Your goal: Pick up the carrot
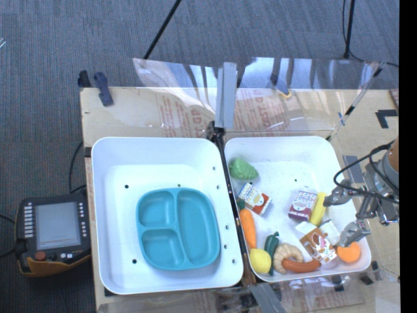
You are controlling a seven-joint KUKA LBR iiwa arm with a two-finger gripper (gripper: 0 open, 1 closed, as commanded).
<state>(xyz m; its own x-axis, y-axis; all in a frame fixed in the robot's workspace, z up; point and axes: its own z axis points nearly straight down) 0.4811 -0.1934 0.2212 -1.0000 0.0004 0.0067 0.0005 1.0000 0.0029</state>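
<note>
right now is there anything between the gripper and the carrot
Yes. The gripper sits at the right bin's right edge; the carrot lies by its left wall. Between them lie the red-and-white carton, yellow piece, snack packet and small box. From above, nothing covers the carrot.

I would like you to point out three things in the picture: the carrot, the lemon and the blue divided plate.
carrot (248,227): camera view, middle of its orange body.
lemon (260,261): camera view, centre of the yellow fruit.
blue divided plate (174,222): camera view, ridge between its compartments.
</note>
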